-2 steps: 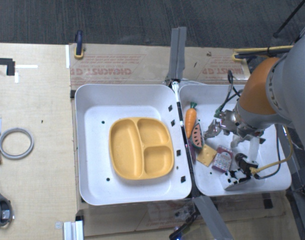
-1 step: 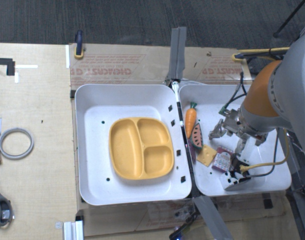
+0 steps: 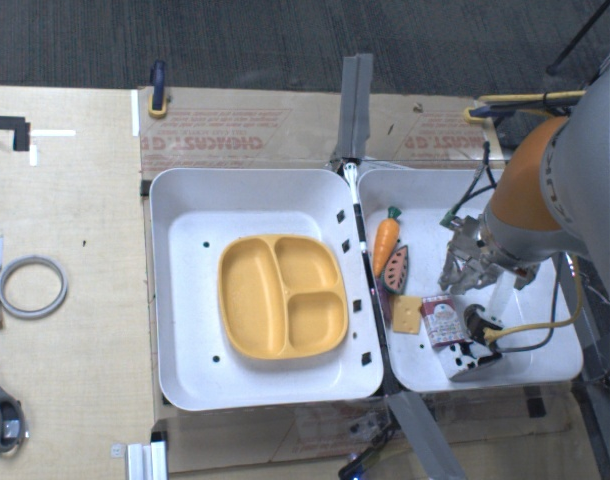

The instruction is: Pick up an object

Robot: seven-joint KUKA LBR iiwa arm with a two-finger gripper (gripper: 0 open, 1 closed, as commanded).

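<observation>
In the right bin (image 3: 545, 363) lie an orange carrot (image 3: 385, 240) with a green top, a watermelon slice (image 3: 396, 269), a yellow cheese slice (image 3: 407, 315), a small red-and-white carton (image 3: 444, 322) and a black-and-white toy (image 3: 472, 359). My gripper (image 3: 457, 273) hangs over the middle of this bin, just above and right of the carton and to the right of the watermelon slice. I see nothing held in it. The orange-banded wrist (image 3: 520, 193) hides the bin's right part.
The left bin (image 3: 175, 298) holds a yellow three-compartment plate (image 3: 282, 295). A yellow-black cable (image 3: 515, 330) loops below the gripper. On the bench at the left lie a grey tape ring (image 3: 29, 286) and scissors (image 3: 3, 420). A grey post (image 3: 355, 108) stands behind the bins.
</observation>
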